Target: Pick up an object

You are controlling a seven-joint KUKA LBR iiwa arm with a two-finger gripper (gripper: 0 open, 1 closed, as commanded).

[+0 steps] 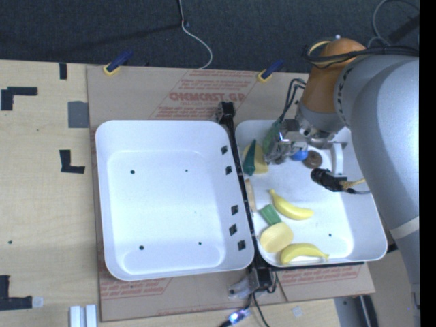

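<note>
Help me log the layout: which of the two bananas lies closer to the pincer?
The upper banana, mid-bin beside the green piece, is closer to the pincer. The other banana lies by the right bin's near rim.

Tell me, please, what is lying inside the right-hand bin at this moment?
The right bin holds two bananas, a pale yellow round piece, a small green piece and a green and yellow item. The pincer and arm cover its far corner.
</note>
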